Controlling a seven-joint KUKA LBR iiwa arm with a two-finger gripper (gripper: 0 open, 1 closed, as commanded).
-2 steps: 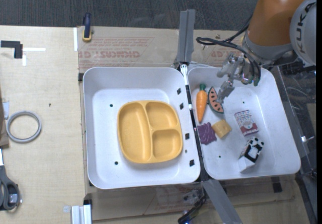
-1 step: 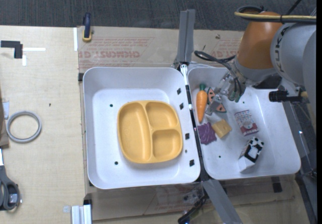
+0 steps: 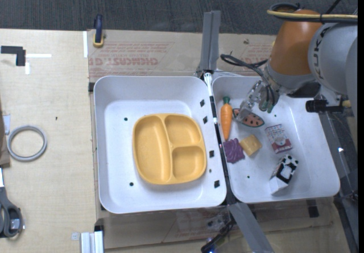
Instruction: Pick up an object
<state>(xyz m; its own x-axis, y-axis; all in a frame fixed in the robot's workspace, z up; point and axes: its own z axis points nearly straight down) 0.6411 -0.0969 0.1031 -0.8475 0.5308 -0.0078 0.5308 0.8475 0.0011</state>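
Note:
The right bin [image 3: 318, 149] holds several small items: an orange carrot [image 3: 226, 119], a watermelon slice [image 3: 251, 119], a purple grape bunch [image 3: 232, 150], a yellow cheese block [image 3: 250, 145], a red and white carton [image 3: 278, 138] and a black and white carton [image 3: 285, 170]. My gripper [image 3: 260, 100] hangs low over the bin's far part, just beyond the watermelon slice and right of the carrot's green top. Nothing is visibly held in it.
In the left bin [image 3: 108, 149] lies a yellow divided plate [image 3: 169, 148]. On the bench to the left sit a grey tape roll [image 3: 25, 142] and scissors [image 3: 10, 219]. A grey divider post [image 3: 210, 41] stands between the bins at the back.

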